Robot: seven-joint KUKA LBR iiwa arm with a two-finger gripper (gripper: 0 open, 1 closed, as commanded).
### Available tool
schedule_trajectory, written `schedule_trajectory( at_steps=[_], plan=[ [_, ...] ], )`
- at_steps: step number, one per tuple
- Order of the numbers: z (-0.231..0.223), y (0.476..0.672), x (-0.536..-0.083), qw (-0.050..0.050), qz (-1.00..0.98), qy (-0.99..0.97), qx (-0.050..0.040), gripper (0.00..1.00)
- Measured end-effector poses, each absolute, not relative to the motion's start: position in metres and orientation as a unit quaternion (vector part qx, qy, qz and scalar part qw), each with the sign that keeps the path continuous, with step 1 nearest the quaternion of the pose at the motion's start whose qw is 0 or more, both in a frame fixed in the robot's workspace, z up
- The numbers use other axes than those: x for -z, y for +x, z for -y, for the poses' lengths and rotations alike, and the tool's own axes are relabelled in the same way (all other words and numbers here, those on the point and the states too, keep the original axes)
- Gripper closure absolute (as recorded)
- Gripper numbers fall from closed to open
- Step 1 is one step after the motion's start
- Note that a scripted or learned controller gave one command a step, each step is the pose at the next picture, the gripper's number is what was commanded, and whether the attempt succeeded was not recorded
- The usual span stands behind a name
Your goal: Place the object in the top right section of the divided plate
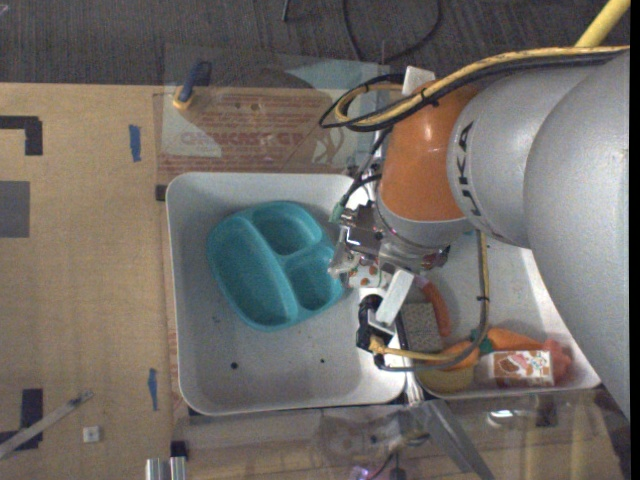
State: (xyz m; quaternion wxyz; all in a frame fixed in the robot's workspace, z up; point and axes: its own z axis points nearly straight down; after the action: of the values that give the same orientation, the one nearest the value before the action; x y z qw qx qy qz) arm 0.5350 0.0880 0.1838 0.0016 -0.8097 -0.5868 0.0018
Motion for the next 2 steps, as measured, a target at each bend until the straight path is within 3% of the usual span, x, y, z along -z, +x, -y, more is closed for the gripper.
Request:
schedule_trajectory(
  at_steps=[1, 2],
  plan=[
    [-0.054, 0.572, -0.184, 0.0, 0.597, -0.802, -0.0003, 1.0],
    [-0.078, 0.539, -0.184, 0.002, 0.658, -0.753, -0.0018, 1.0]
  ],
)
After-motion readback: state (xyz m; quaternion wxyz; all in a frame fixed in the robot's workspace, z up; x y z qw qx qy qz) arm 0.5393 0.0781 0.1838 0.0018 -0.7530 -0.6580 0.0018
